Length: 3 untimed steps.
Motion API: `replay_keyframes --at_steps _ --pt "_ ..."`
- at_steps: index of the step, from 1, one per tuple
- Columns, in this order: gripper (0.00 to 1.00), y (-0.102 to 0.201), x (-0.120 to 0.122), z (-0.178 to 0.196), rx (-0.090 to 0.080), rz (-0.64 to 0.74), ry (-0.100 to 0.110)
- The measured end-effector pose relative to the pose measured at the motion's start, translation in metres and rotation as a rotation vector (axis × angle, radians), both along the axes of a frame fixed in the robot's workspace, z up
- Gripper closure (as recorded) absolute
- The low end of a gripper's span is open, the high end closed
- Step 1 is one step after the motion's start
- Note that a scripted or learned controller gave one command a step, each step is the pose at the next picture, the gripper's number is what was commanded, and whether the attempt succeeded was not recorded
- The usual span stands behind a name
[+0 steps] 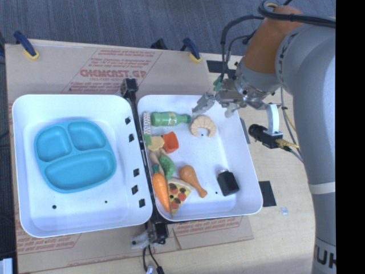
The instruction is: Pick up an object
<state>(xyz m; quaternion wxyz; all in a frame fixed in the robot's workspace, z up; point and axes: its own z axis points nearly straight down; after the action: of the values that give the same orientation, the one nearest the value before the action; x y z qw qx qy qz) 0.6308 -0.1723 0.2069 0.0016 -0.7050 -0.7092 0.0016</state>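
Nearest me in the right bin (242, 153) lie a pizza slice (178, 195), a carrot (160, 192), a drumstick (193, 180) and a black block (227, 182), with an orange piece (170, 142) and a green bottle (168, 119) further back. The pale, curled croissant (203, 125) sits at the far side, free of the clutter. Just behind it hangs the pincer (215, 103), fingers spread and gripping nothing; the left bin (23, 170) holds a blue divided plate (75, 154).
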Motion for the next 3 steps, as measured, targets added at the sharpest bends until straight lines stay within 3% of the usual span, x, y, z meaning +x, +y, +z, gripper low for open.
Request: replay_keyframes --at_steps 1,2,3 --pt "0.0 0.028 -0.057 -0.116 0.0 -0.117 0.0" --pt "0.0 0.064 -0.093 -0.112 -0.018 -0.08 -0.017" --pt "0.0 0.045 -0.147 -0.116 0.0 0.026 0.0"
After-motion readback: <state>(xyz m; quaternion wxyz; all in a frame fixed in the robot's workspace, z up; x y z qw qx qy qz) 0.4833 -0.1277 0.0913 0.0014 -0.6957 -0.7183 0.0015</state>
